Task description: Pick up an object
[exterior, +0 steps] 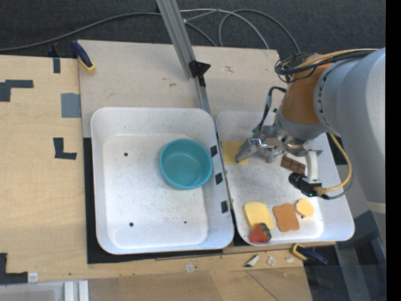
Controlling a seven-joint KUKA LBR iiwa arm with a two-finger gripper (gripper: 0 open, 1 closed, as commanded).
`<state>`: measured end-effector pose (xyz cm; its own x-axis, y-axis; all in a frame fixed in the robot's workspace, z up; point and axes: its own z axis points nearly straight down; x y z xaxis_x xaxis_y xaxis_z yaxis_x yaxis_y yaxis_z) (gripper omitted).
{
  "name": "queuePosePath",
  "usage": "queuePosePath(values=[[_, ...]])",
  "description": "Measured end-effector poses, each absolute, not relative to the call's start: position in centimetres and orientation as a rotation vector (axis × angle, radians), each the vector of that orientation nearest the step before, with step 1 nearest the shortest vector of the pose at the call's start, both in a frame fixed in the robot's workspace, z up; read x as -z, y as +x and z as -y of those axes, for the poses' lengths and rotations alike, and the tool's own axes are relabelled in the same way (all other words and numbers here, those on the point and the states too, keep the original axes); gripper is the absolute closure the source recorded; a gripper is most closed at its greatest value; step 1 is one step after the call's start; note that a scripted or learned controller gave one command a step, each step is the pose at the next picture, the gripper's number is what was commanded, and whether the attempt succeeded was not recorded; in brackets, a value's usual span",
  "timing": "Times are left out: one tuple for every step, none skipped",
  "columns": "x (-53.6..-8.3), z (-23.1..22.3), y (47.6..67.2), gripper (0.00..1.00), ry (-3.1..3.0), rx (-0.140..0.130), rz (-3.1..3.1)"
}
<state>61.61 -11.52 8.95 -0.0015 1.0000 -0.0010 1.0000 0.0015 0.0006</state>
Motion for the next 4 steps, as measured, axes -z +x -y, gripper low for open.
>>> queuePosePath(values=[[-9.9,11.4,61.6,1.0,2.218,0.001,-2.225],[-15.9,12.3,61.6,1.0,2.218,-0.003,-2.219],[-20.6,12.2,61.7,1.0,2.217,-0.003,-2.221],[-19.9,7.3,60.3,1.0,2.217,0.001,-2.23]])
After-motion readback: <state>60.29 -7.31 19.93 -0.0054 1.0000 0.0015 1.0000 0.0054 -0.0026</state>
